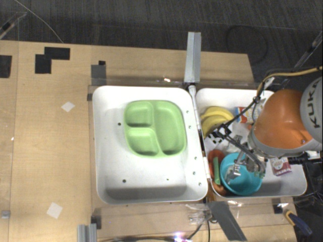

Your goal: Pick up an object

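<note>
Nearest me, at the lower right of the frame, the claw (236, 171) is hanging down into the right bin (298, 188), directly over the teal bowl (241, 178) that is sitting against the bin's near wall. The metal tips look to be resting on or just above the bowl's inside, but I am not able to tell whether they are spread or pinched, and nothing is plainly caught between them, so I am not counting this as a hold. I am judging the bowl to be light, stiff plastic with a smooth, slippery wall; the rim is the place to take it, one tip inside and one outside, since the curved body would likely squirt free. Just left of the bowl, a green stick-shaped item (217, 170) and something red (214, 156) are lying against the divider. Further back, a yellow banana-like piece (216, 118) is sitting in the bin's upper left corner, and the arm's orange band (280, 120) is covering much of the rest. In the left bin (108, 145), a green divided tray (154, 127) is lying alone. Beyond both, the wooden surface (45, 135) is stretching toward the top of the frame.
</note>
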`<state>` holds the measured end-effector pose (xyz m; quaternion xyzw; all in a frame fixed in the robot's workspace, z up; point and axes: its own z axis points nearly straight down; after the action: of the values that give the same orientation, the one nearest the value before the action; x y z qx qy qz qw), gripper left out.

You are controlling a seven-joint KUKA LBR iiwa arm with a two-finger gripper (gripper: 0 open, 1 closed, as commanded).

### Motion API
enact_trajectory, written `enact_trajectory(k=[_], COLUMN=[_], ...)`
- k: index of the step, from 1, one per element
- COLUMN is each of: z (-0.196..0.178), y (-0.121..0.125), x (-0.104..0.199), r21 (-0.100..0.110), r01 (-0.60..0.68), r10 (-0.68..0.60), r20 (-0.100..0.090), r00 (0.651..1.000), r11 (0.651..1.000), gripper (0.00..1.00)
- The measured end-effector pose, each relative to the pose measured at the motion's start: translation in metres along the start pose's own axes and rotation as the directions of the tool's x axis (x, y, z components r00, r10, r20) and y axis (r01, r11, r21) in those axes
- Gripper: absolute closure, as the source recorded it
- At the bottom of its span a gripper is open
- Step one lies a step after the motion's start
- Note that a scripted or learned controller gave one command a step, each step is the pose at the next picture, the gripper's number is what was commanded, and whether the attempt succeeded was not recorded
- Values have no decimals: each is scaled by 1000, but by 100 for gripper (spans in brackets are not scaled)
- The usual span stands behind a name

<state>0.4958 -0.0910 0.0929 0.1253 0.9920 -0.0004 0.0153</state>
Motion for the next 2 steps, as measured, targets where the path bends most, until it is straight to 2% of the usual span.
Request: enact_trajectory(k=[1,2], z=[-41,6], y=[-15,-27], x=[-106,-129], r21=[3,3], r01=[-79,-129], r10=[79,129], r20=[-13,-15], r00=[997,992], r11=[997,992], gripper=[0,0])
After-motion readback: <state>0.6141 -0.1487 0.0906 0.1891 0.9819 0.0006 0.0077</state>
